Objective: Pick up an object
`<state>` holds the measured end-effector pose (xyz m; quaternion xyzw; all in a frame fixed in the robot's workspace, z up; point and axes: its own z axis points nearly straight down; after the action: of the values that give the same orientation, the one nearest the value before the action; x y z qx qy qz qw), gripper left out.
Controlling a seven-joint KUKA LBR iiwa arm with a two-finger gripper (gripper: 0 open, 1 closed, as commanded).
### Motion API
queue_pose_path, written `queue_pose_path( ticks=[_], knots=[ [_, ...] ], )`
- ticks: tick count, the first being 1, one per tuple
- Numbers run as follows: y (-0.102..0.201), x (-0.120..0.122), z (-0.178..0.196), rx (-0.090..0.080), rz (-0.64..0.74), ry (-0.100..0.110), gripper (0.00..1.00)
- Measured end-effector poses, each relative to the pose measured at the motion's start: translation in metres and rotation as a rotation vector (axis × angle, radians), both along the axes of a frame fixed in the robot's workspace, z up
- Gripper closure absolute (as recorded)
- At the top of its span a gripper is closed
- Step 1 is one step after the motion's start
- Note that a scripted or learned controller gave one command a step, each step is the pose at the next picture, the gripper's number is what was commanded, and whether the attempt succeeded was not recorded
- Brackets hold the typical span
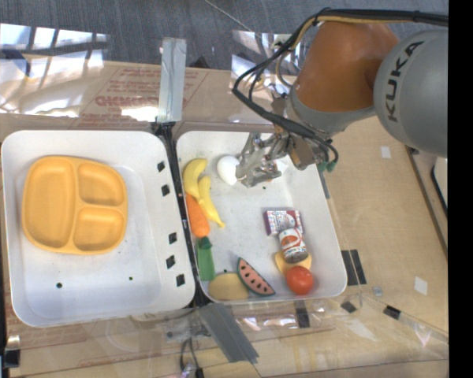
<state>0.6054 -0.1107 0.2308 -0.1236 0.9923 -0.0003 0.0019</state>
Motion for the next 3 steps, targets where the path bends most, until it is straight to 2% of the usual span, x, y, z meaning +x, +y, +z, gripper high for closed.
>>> queue_pose_path(
  ticks=[1,2,3],
  knots=[
    [0.02,0.053,0.023,0.0,0.008,-0.001,1.0],
    [-0.094,0.051,0.06,-0.005,-0.05,-0.001,1.0],
    [-0.009,0.052,0.002,0.002,-0.133,0.005,1.0]
  ],
)
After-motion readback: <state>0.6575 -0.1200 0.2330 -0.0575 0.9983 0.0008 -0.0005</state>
